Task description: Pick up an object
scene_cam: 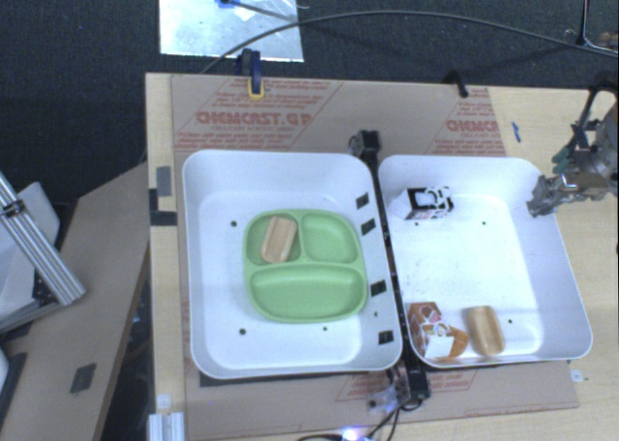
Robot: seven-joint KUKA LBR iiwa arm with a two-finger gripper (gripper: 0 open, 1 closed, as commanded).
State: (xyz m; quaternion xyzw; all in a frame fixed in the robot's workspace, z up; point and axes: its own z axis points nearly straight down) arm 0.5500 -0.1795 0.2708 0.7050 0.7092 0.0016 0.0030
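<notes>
The right bin (542,265) holds a tan bread roll (485,329) near its front edge, a brown wrapped pastry with a white label (436,329) beside it, and a small black-and-white object (427,202) at the back left. In the left bin (208,265) lies a green divided plate (308,289) with a tan bread piece (279,238) in its upper left compartment. My gripper (544,199) hangs at the right bin's far right rim, well away from every object, with nothing seen between its fingers.
A black divider with clips (379,255) runs between the two bins. Cardboard sheeting (319,115) lies under both bins. A cable crosses the dark floor behind the bench, and a silver sheet (230,2) lies at the back left.
</notes>
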